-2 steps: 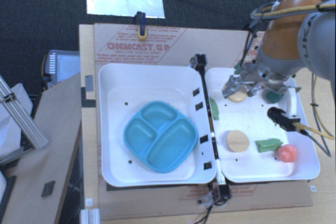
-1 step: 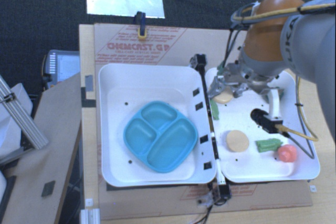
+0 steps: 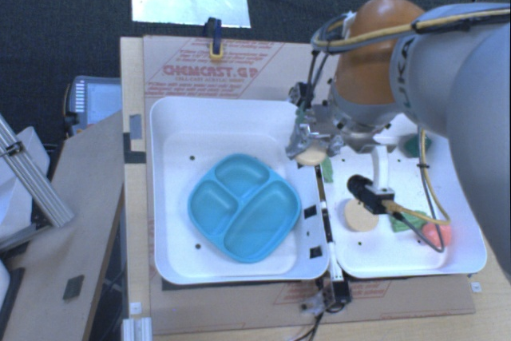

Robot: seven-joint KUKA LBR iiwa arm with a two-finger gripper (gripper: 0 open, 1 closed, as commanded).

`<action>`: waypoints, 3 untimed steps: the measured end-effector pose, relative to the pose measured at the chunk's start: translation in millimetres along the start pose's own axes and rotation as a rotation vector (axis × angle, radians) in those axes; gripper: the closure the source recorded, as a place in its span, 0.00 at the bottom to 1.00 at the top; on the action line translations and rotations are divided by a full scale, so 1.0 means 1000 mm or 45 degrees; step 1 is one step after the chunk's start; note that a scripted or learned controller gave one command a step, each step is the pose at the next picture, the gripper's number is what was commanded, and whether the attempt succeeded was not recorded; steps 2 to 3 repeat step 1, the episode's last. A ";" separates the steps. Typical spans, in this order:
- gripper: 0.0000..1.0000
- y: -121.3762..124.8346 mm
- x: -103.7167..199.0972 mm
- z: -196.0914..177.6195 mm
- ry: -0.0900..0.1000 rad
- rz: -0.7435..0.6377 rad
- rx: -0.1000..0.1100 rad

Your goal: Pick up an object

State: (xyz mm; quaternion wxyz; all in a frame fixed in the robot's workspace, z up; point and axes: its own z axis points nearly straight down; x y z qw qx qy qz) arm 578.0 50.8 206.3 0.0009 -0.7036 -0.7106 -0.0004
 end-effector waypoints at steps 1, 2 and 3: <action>1.00 -0.015 0.049 0.005 -0.001 0.001 0.001; 1.00 -0.015 0.049 0.005 -0.001 0.001 0.001; 1.00 -0.015 0.049 0.005 -0.001 0.001 0.001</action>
